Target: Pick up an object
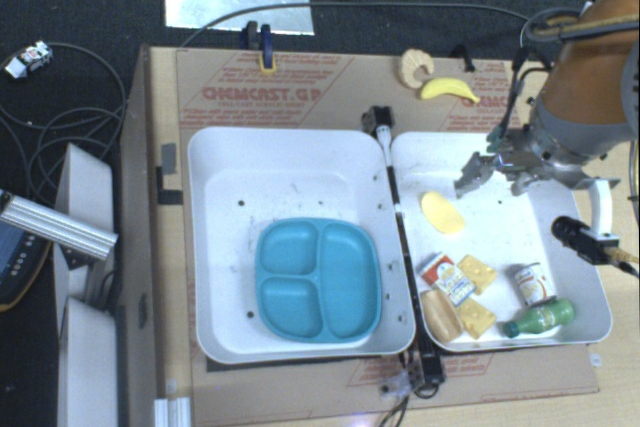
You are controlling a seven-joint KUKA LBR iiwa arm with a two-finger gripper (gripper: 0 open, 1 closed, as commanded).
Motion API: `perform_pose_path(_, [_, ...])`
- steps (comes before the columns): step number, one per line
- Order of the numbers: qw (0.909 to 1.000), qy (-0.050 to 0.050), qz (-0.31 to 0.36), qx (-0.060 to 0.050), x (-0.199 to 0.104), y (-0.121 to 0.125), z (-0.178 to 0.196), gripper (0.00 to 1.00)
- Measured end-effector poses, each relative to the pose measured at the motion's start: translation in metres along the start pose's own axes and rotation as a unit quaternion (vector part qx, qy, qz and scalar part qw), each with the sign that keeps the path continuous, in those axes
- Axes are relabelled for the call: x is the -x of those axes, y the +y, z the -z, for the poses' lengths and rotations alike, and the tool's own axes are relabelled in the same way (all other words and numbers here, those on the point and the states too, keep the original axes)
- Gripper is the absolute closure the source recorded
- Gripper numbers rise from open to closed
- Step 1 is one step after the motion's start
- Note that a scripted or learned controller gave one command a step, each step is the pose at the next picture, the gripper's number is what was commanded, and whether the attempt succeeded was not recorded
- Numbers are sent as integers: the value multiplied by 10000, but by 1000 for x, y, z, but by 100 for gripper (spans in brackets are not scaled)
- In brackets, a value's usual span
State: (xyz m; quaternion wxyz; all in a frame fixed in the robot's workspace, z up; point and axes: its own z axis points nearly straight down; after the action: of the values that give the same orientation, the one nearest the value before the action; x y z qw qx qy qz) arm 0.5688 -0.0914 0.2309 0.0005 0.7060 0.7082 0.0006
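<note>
Gripper (478, 173) hung spread and empty in the right bin (600, 315), just above the yellow piece (442, 213), which looked light, smooth and slippery, best pinched across its narrow width.

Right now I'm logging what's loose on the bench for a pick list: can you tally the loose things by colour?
Yellow: 4, banana, oval piece, two cheese wedges
Blue: 1, divided plate
Green: 1, bottle
Tan: 2, ring, bread roll
Multicoloured: 2, can, packet
Total: 10
</note>
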Motion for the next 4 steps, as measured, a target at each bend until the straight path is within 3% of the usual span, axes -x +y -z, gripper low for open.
perform_pose_path(1, [10000, -18, -13, 58, 7, -74, -133, 0])
perform_pose_path(2, [10000, 0, -2, 6, 7, 11, -146, 0])
perform_pose_path(3, [10000, -2, -11, -4, 23, -22, -147, 0])
perform_pose_path(4, [10000, -6, -1, 13, 44, 30, -146, 0])
